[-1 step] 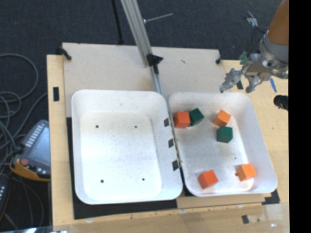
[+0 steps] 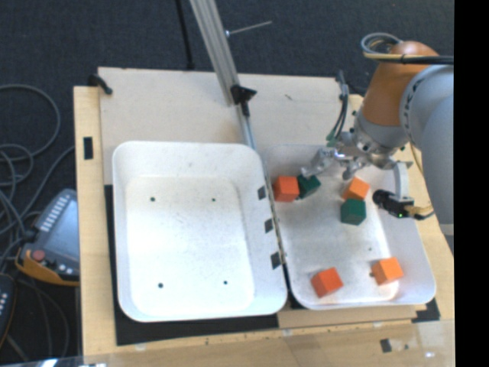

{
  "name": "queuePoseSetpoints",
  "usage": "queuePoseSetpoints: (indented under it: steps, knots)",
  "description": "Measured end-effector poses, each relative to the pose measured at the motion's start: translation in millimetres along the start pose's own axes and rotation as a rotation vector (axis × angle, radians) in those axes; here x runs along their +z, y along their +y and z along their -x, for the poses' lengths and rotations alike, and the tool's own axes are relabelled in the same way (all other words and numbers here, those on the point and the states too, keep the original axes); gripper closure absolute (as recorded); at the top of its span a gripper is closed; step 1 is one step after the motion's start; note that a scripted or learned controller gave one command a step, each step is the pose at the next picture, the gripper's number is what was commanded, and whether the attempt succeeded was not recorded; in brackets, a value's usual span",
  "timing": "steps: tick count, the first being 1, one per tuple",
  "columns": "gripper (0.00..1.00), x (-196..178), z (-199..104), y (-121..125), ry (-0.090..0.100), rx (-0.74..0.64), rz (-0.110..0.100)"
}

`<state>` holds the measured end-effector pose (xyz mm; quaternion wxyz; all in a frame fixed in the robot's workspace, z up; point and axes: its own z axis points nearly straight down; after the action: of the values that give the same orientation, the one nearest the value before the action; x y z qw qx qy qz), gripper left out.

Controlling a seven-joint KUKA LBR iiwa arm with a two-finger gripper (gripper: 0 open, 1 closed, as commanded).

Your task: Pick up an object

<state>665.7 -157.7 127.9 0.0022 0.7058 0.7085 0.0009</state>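
The arm's claw (image 2: 345,161) hangs low over the right bin (image 2: 412,281), its grip impossible to judge; nothing lifted yet, with the nearest orange block (image 2: 355,189) lying just below it.

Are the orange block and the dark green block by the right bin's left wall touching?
Touching. In the camera view the orange block and the dark green block sit edge to edge, with no white bin floor between them.

Robotics lab: bench (image 2: 176,98), pendant (image 2: 53,232), cables (image 2: 23,140)
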Motion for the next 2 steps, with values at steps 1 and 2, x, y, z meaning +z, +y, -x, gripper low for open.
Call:
queuePoseSetpoints:
  steps: [1,2]
  knots:
    - [0.0,-20.9,12.5,-3.8,0.0,0.003,-0.001]
    - [0.0,-1.5,-54.3,-57.2,0.004,-0.001,-0.008]
